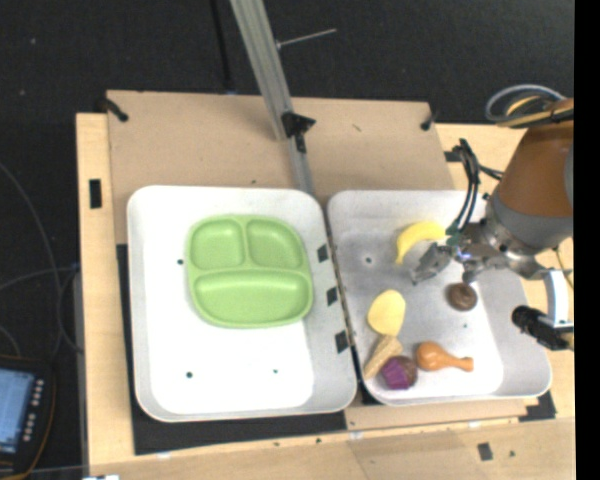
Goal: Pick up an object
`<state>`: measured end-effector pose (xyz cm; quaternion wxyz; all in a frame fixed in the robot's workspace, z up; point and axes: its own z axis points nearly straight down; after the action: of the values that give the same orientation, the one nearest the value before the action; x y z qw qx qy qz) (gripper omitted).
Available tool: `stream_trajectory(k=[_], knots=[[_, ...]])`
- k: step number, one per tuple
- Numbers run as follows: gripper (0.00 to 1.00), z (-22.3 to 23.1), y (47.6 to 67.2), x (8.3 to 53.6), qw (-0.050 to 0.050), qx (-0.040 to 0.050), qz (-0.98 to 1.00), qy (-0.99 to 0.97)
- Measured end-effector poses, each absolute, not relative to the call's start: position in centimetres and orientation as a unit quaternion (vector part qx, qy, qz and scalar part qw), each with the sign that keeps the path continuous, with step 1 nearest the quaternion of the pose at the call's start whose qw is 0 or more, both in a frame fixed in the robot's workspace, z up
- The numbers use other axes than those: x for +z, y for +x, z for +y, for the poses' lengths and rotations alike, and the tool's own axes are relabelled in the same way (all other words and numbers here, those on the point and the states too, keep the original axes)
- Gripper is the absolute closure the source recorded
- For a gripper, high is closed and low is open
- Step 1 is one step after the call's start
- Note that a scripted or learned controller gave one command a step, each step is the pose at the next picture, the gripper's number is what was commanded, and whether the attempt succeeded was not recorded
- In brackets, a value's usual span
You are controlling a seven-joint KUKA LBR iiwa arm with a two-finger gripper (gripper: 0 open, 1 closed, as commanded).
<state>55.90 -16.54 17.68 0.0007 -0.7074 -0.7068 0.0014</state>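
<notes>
Camera view: arm (540, 183) reached in from the right over the right bin (520, 368). Gripper (442, 259) hung low beside the banana (418, 238), probably lined up for a grab there; fingers looked spread a little, nothing seen between them. Banana lay just left of the fingertips, touching or nearly, can't tell which. Brown ball (463, 296) sat just below the gripper. Chip (386, 312), wedge (380, 353), purple piece (399, 373), orange gourd (439, 357) were nearer the front, apart from it. Left bin (160, 368) held a green tray (249, 271), likely the drop spot.
</notes>
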Motion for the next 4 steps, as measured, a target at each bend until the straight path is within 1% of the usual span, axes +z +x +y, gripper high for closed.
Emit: stream_trajectory(k=[1,2,3,4], knots=[[0.0,-16.2,55.4,13.2,0.001,0.0014,-0.707,-0.708],[1.0,-16.4,55.6,14.7,-0.003,-0.0009,-0.704,-0.71],[1.0,-16.1,56.3,19.4,-0.003,-0.0018,-0.708,-0.706],[1.0,-16.2,56.4,20.3,-0.002,-0.0007,-0.708,-0.706]])
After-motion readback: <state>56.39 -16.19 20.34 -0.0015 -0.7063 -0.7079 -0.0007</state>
